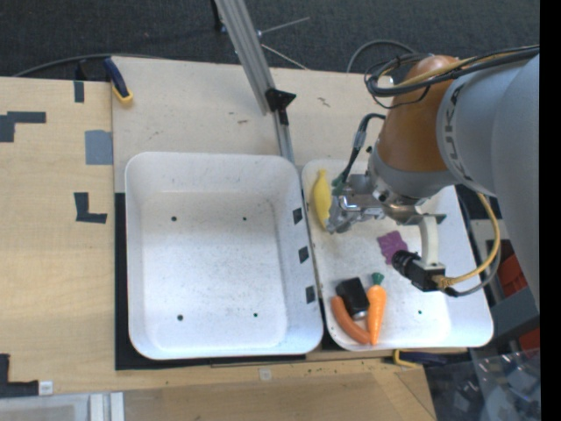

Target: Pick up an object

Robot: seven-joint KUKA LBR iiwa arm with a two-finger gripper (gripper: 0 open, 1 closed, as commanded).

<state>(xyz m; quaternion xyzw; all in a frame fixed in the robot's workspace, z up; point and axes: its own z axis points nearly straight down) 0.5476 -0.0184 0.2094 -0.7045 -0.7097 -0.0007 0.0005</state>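
Observation:
In the right bin (456,323) lie a yellow banana-like object (322,195) against the left wall, a purple piece (391,243) near the middle, a black block (353,296), and two orange carrots (376,312) at the front. My gripper (340,217) hangs low at the banana's right side, just beside its lower end. The arm's grey and orange wrist covers the bin's far part. I see nothing between the fingers.
The left bin (140,261) sits beside the right one, sharing a raised wall. A metal pole (250,46) slants down to the bins' far junction. A black cable connector (419,270) dangles over the right bin. Tape marks lie on the bench at left.

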